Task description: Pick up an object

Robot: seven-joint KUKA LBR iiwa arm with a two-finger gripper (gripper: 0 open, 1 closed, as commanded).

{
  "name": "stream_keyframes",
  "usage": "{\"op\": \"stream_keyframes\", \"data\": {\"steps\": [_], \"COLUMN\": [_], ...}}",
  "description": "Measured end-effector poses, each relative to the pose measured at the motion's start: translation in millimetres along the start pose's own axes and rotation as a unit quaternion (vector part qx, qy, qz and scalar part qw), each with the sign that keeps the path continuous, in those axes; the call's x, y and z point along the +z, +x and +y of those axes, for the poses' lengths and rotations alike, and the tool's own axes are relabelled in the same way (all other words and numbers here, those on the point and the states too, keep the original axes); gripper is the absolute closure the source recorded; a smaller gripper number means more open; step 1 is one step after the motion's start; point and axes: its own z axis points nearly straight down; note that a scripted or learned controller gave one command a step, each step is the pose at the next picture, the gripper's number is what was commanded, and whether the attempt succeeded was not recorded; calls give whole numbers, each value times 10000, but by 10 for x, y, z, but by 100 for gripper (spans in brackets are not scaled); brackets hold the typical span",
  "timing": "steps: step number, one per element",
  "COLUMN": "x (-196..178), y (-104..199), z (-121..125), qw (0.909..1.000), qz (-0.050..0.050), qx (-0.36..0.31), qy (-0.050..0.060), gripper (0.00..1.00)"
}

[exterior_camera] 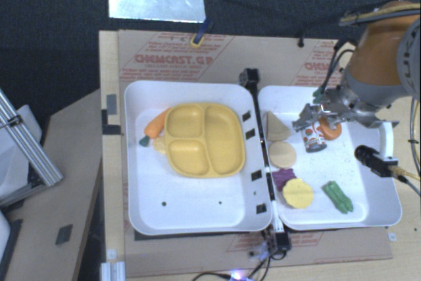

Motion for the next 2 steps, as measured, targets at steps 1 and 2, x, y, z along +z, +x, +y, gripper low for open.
{"op": "stream_keyframes", "data": {"steps": [1, 2], "x": [-144, -17], "y": [122, 42], "z": [20, 49], "qw": [10000, 10000], "qz": [3, -3], "qx": [-23, 1], "qy": [-3, 7], "gripper": [100, 100]}}
